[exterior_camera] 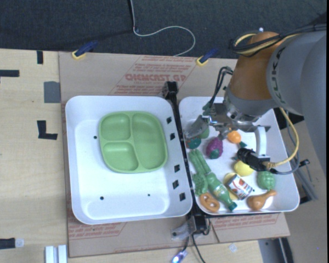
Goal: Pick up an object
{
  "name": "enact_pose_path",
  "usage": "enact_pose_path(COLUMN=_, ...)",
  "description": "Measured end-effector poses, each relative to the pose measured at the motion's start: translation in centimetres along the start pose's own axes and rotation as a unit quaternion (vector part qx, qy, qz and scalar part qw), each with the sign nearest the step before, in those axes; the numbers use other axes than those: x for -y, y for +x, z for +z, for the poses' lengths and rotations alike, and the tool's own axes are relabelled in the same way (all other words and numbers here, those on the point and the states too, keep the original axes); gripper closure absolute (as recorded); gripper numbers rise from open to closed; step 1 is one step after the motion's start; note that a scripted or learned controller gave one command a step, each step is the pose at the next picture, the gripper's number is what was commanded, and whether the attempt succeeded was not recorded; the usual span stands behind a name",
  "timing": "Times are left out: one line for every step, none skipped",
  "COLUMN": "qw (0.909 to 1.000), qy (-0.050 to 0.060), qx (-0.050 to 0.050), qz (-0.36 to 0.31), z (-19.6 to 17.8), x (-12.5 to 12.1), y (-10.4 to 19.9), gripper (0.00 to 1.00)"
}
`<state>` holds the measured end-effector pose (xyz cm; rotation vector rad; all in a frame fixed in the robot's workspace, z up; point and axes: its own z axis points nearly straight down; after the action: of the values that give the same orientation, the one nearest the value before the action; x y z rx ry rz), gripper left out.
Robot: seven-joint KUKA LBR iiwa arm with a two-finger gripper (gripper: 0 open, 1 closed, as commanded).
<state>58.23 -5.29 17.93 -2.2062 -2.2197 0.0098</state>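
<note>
Camera view: hand [208,126], grip state unclear, hangs near crowded right bin's [288,204] left edge.

This is a robotics lab set up for grasping trials, not a home or a kitchen. A grey industrial arm [285,64] with an orange band hangs over a plywood bench [22,147] marked with black tape, where two shallow white bins [77,163] sit on a printed cardboard sheet [148,75] held by blue clips [85,49], with a loose white cable [153,32] trailing over dark carpet beyond. Around the jaws lies a jumble of plastic toy food [219,174], and well to their left sits a green divided plate [134,141].
</note>
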Motion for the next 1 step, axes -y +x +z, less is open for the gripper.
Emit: enact_pose_path(qw=1.0000, qy=-0.005, qx=0.002, qz=0.001, z=-1.43, x=-0.31, y=-0.39, gripper=1.00)
